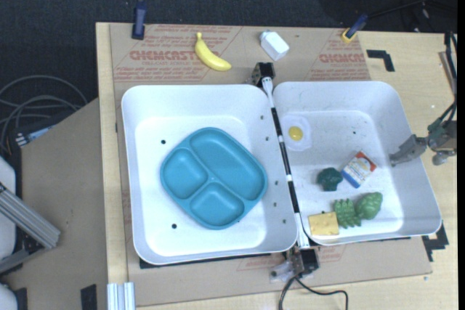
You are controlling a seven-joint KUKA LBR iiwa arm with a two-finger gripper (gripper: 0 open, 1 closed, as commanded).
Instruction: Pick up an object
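Observation:
The right bin [378, 99] holds several small objects. A white fried-egg toy [295, 133] lies near its left wall. Toward the front lie a dark green broccoli piece [329, 178], a small white, red and blue carton [358, 170], a light green leafy toy [360, 208] and a yellow block [324, 223]. My gripper [425, 155] hangs over the bin's right rim, right of the carton and apart from it. Its fingers [405, 150] are spread open with nothing between them.
A blue divided plate [211, 176] lies in the left bin [138, 112]. On the bench behind the bins are a banana [211, 54], a white block [275, 45], a blue clip [139, 20] and a yellow-blue clip [354, 29]. Cables [29, 112] lie on the floor at left.

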